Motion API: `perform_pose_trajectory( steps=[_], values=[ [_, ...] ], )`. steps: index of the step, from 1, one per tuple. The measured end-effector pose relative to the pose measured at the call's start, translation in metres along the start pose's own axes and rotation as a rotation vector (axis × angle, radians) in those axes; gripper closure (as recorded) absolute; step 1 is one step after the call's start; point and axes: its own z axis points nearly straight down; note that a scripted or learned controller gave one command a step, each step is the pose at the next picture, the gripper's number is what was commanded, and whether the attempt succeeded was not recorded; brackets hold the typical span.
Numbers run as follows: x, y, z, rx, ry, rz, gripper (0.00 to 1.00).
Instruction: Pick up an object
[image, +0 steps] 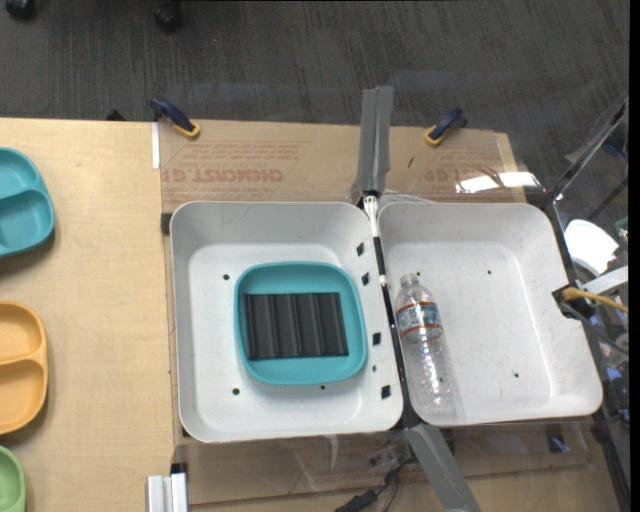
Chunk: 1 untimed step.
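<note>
The clear plastic water bottle (424, 345) lies on its side in the right bin (500, 300), hard against that bin's left wall and close to its near left corner. Its long axis runs near to far with a slight lean: the base sits nearest the viewer, and the capped neck points away toward the far side, tipped a little to the left. A label with red and blue print wraps the bottle just below the shoulder (the lettering is too small to read).

In the left bin (200, 330) rests a teal tray (300, 325) with rounded corners, roughly centred, holding a dark ribbed insert (296, 325) whose grooves run near to far. The two bins touch along their shared middle edge, where a grey bar (375, 140) extends away from them.

On the desk (90, 220) to the left, at the frame's edge, lie an orange divided plate (18, 365) and, farther off, a teal divided plate (20, 215). Beyond the bins, cardboard (270, 165) is held by two clamps (175, 116).

As for the gripper, I cannot tell whether it is released or clenched.
</note>
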Motion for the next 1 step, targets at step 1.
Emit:
perform_pose_trajectory(
  steps=[1],
  values=[
    [0.0001,-0.0002,0.0002,0.000,0.000,-0.001,0.00]
  ],
)
